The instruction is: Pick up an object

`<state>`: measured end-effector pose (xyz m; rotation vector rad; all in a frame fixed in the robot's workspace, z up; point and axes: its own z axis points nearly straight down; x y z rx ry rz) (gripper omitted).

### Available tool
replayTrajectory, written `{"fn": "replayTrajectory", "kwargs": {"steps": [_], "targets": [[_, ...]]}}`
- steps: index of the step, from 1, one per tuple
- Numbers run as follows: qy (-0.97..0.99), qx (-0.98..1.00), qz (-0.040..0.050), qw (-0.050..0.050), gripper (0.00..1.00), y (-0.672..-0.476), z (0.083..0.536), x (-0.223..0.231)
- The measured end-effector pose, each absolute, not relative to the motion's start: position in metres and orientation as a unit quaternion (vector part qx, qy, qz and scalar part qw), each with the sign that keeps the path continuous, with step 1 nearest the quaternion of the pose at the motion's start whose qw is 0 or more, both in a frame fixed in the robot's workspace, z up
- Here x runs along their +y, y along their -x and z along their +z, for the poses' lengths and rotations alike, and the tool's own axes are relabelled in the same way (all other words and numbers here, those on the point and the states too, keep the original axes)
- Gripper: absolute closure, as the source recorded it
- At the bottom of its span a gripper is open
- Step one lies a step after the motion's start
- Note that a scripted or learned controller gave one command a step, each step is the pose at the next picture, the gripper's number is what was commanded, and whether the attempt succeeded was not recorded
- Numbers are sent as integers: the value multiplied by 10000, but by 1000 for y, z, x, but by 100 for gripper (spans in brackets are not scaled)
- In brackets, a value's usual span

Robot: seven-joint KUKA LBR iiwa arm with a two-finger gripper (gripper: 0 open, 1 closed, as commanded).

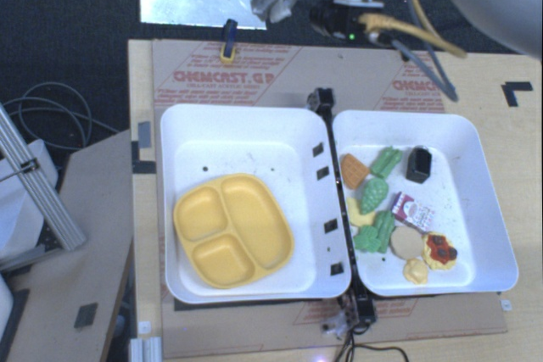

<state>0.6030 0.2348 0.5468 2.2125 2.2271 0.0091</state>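
The right bin (pixel 475 150) is bare white along its 12 and 3 o'clock sides — open room there. From centre toward 9 and 6 o'clock, toy foods (pixel 383 208) crowd together, touching. In the left bin (pixel 229 127), a yellow divided tray (pixel 232 228) fills the 6 o'clock half — the 12 o'clock strip is bare.

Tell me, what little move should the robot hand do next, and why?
Probably swing toward the right bin and come down over the toys. The gripper hangs high beyond the far edge of the bins, with nothing between its fingers. The black block sits a little apart from the pile, so it looks like the easiest first grab.
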Motion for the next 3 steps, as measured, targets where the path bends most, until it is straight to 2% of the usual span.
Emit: {"fn": "replayTrajectory", "kwargs": {"steps": [2,3], "targets": [[-7027,7115,47,23,100,-603,569,235],[-7077,7065,-72,-32,100,-571,290,197]]}}
